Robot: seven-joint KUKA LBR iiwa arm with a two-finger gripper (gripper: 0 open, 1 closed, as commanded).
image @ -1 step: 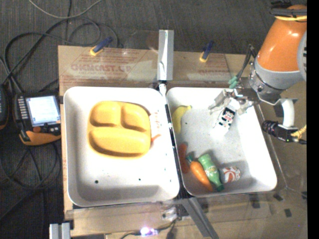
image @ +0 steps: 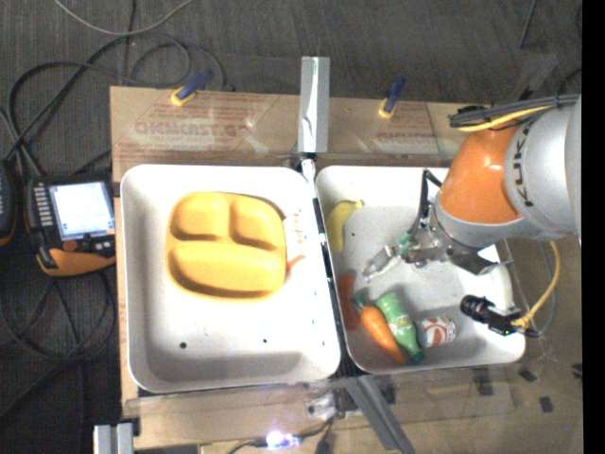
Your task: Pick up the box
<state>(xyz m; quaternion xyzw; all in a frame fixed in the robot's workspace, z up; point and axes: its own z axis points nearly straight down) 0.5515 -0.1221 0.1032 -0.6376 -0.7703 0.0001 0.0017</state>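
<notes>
In the right bin (image: 473,353), a small red and white package (image: 437,330), possibly the box, lies near the front wall. My gripper (image: 380,261) hangs over the middle of that bin, pointing left, above and to the left of the package and apart from it. The grey arm with its orange band (image: 482,183) reaches in from the right.
A green bottle (image: 399,316) and an orange carrot (image: 380,334) lie just left of the package. A yellow banana (image: 340,221) rests at the bin's back left, and a red item (image: 348,289) sits by its left wall. A yellow divided tray (image: 227,244) lies in the left bin (image: 151,348).
</notes>
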